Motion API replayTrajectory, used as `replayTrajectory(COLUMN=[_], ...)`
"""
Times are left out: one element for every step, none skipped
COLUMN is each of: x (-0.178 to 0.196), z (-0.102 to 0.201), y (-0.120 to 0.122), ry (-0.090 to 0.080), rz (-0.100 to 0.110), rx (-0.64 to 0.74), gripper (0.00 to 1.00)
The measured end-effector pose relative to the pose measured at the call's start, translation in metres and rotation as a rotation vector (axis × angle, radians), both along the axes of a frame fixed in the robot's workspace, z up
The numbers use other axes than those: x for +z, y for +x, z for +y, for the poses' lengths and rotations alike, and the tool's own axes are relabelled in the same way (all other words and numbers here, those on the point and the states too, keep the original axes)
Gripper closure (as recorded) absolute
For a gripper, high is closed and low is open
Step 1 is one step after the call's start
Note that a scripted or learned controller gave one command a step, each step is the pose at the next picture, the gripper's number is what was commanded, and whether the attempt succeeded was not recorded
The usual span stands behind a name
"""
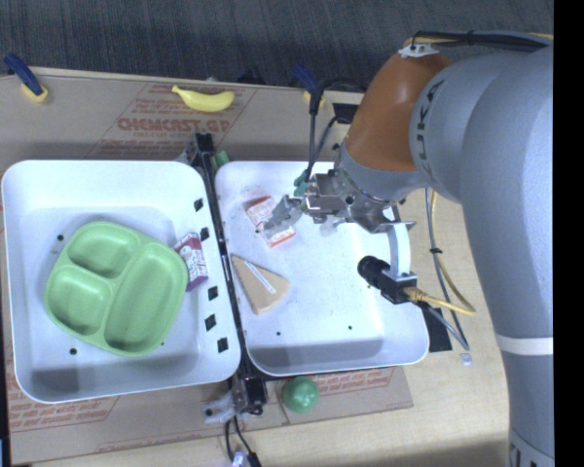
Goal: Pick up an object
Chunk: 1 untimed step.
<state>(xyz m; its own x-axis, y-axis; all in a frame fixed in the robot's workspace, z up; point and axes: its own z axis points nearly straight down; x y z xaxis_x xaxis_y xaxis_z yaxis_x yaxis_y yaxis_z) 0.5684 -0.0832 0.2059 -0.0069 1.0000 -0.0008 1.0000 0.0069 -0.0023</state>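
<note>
Now: right bin (399, 343) has bare floor near its front wall | gripper (290, 212) touches small box (273, 224), maybe | fingers' state: cannot tell

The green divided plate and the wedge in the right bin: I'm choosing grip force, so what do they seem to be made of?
The green divided plate looks like moulded plastic with a smooth satin finish: uniform colour, rounded compartment edges, soft highlights. The wedge is tan with a paler face and matte; it could be foam, wood or plastic toy food, and the view leaves that open.
</note>
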Motion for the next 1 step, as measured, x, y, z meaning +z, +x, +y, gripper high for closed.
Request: replayTrajectory(x=[-0.0341], z=[-0.0267], y=[-0.0550], ry=[0.000], rz=[0.002], rx=[-0.001], gripper=[0.00])
